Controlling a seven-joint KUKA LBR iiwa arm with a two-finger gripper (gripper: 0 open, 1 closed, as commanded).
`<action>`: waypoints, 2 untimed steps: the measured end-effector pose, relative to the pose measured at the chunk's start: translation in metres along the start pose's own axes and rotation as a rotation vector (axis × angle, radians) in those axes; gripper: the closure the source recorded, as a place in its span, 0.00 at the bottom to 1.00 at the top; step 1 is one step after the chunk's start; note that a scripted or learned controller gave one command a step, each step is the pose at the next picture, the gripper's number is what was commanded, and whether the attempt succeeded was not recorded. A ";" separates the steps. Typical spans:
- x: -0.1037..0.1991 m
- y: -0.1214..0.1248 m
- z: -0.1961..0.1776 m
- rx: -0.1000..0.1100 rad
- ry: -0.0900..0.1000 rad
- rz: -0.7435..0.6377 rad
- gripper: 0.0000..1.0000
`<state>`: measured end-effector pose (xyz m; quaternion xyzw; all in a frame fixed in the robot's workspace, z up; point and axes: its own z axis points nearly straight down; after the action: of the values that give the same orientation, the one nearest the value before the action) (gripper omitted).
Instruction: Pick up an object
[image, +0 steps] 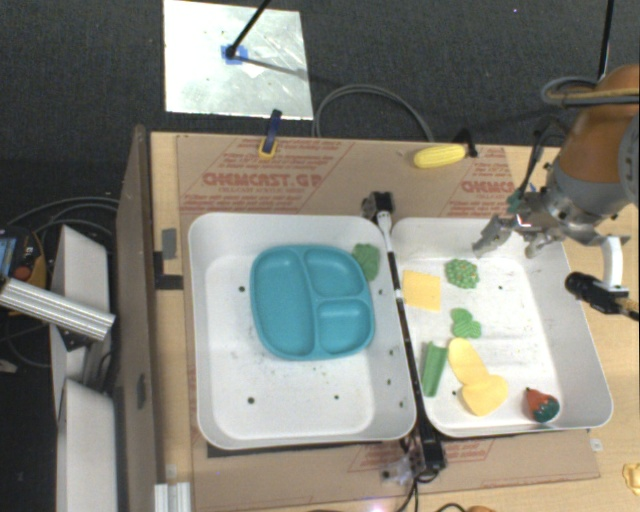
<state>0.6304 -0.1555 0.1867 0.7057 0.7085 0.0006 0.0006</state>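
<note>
The likeliest target, a round green toy (461, 272), lies in the far part of the right bin (580, 345), just right of a yellow block (422, 291). The gripper (512, 236) hangs above the bin's far edge, up and to the right of that toy, its fingers splayed apart and holding nothing. You should watch the descent: the toy is low and knobbly, so a slightly offset closure would likely nudge it aside. Nearer, another green piece (465, 324) and yellow shapes (475, 376) crowd together, risking a double contact.
</note>
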 end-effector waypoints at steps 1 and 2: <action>0.029 0.017 0.093 0.006 0.002 -0.004 0.00; 0.060 -0.047 0.076 0.006 0.002 0.003 0.00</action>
<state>0.5828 -0.0953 0.1109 0.7067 0.7075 -0.0006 -0.0021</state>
